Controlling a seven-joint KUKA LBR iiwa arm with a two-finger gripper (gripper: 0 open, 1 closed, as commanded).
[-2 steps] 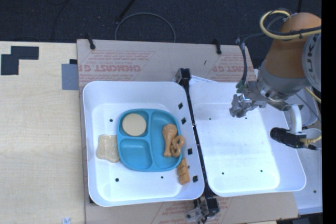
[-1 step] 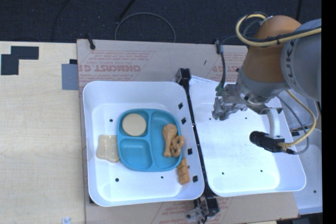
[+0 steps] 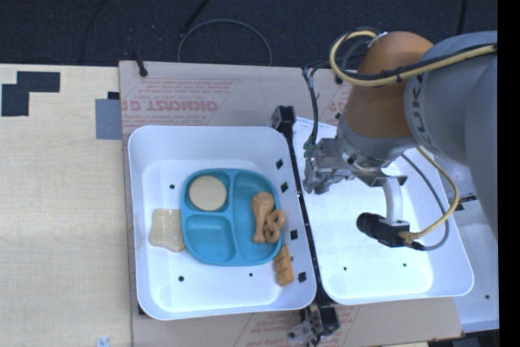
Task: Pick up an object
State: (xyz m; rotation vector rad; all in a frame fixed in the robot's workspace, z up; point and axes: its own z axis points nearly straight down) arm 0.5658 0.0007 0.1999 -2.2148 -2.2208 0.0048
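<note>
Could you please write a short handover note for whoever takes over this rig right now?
Gripper: over the right bin, near the divider between the bins; finger state cannot be read from this view, and nothing is seen in it.
Left bin: blue divided tray holding a round cracker and a pretzel-like piece. A pale toast-like piece lies beside the tray's left edge, and a small tan piece by its lower right corner.
Done: no pick visible.
Left: pick up an object.

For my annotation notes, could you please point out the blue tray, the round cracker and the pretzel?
blue tray (image 3: 213, 244): camera view, bare lower-left compartment.
round cracker (image 3: 206, 193): camera view, its centre.
pretzel (image 3: 266, 217): camera view, its middle.
</note>
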